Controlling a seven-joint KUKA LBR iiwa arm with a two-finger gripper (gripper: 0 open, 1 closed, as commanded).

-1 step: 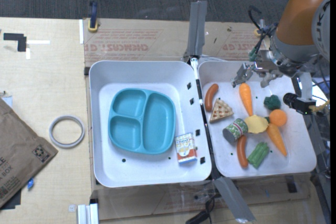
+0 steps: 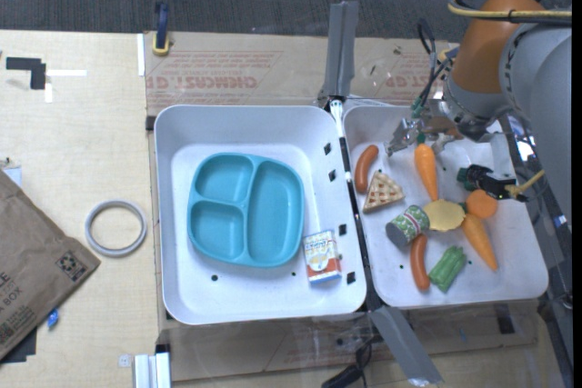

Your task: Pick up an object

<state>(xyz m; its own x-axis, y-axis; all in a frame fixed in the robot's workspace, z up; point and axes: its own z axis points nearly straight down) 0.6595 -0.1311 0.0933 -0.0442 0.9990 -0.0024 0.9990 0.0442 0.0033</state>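
My gripper (image 2: 411, 134) hangs over the back of the right bin (image 2: 527, 282), just above the top end of an orange carrot (image 2: 426, 170). Nothing shows between its tips. Toy foods lie around it in that bin: a red sausage (image 2: 365, 166), a pizza slice (image 2: 383, 193), a green-labelled can (image 2: 409, 224), a yellow disc (image 2: 444, 215), a small orange (image 2: 481, 203), a second carrot (image 2: 479, 241), another sausage (image 2: 417, 262) and a green piece (image 2: 446, 269).
The left bin (image 2: 173, 195) holds a blue divided plate (image 2: 246, 209) and a small carton (image 2: 322, 256). A grey divider (image 2: 342, 50) stands between the bins. A tape ring (image 2: 115, 226) and a cardboard box (image 2: 27, 268) lie on the bench at left.
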